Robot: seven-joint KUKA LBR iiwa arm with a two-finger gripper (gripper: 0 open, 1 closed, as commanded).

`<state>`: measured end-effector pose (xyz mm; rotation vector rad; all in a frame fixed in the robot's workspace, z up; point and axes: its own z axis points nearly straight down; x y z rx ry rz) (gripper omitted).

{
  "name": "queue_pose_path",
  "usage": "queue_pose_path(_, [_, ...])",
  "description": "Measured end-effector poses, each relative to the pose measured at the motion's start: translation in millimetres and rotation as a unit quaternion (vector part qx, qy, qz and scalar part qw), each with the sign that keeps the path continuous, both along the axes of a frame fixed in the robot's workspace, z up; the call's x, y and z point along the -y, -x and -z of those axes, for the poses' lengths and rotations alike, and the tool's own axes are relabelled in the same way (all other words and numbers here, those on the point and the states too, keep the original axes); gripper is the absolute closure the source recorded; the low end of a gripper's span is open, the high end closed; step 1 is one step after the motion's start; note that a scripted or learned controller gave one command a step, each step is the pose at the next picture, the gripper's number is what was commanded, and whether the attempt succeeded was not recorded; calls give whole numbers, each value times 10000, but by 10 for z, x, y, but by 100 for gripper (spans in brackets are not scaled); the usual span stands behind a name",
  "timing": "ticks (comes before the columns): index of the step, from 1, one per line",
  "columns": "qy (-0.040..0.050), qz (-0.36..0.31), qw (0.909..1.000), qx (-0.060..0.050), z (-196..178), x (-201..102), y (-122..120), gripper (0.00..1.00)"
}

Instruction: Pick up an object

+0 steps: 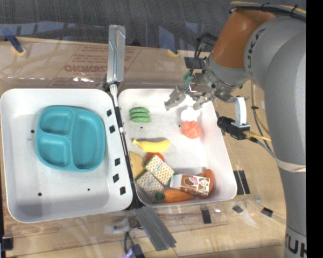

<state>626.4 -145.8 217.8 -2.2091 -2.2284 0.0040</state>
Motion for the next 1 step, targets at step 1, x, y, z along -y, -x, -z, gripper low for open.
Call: queue_pose_path(1, [2, -287, 9996, -16, 1029, -538, -160, 0])
